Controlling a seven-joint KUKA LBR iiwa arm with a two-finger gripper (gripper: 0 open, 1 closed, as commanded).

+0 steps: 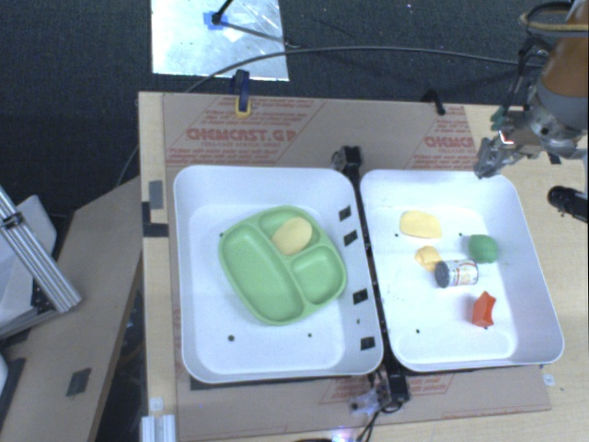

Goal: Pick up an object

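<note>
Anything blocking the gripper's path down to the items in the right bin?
Nothing visible. The gripper hangs over the right bin's far right corner. The yellow piece, green ball, small can and red piece lie exposed on the bin floor, with only bare white floor between them and the gripper.

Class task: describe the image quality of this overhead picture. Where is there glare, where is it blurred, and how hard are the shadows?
Camera view: strong glare on the shiny sheet lying on the dark floor; the gripper and arm at the right edge look soft and blurred; the white bins are evenly lit, with only faint shadows beside the green tray and the can.
</note>
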